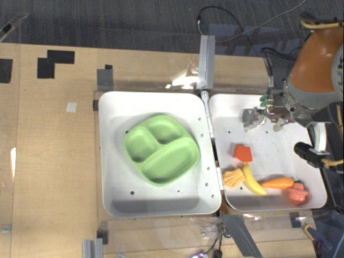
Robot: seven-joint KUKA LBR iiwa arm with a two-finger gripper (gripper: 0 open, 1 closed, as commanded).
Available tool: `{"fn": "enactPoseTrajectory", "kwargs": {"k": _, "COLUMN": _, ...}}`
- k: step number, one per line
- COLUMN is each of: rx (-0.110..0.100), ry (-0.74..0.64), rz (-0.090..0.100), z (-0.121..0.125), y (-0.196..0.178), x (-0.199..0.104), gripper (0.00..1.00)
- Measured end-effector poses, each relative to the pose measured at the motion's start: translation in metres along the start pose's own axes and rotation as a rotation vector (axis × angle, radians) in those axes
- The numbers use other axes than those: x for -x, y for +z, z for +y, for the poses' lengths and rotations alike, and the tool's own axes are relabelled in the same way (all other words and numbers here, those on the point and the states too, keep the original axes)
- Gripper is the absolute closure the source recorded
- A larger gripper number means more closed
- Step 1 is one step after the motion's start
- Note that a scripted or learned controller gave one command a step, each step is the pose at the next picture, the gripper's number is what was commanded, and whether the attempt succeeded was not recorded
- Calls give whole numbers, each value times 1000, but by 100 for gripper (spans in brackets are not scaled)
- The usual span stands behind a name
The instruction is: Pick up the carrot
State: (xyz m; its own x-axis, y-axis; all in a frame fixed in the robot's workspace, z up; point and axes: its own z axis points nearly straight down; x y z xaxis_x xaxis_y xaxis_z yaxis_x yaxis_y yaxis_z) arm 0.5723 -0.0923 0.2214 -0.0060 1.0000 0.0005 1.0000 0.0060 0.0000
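Note:
The carrot (278,183) is orange and lies flat near the front edge of the right bin (231,112). Its thick end touches a yellow banana (252,181), and its tip meets a pinkish-red toy (297,194). My gripper (264,118) hangs over the back part of the same bin, well behind the carrot and a little to its left. Its two grey fingers stand apart and open, with nothing between them. The grey arm with its orange band (317,58) comes in from the right.
An orange block (243,153) sits mid-bin between gripper and carrot. A ribbed yellow piece (232,178) lies left of the banana. The left bin (110,144) holds a green divided plate (161,149). A black part of the arm (312,153) hangs over the right bin's right side.

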Motion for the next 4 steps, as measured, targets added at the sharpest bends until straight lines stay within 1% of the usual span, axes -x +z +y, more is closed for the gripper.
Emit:
{"fn": "enactPoseTrajectory", "kwargs": {"k": 1, "rx": -1, "ry": 51, "rz": 0, "z": -76, "y": 49, "x": 26, "gripper": 0}}
{"fn": "enactPoseTrajectory", "kwargs": {"k": 2, "rx": 9, "ry": 177, "rz": 0, "z": -83, "y": 132, "x": 73, "gripper": 0}}
{"fn": "enactPoseTrajectory", "kwargs": {"k": 3, "rx": 18, "ry": -206, "rz": -10, "z": -80, "y": 131, "x": 67, "gripper": 0}}
{"fn": "enactPoseTrajectory", "kwargs": {"k": 4, "rx": 13, "ry": -321, "rz": -5, "z": -81, "y": 131, "x": 109, "gripper": 0}}
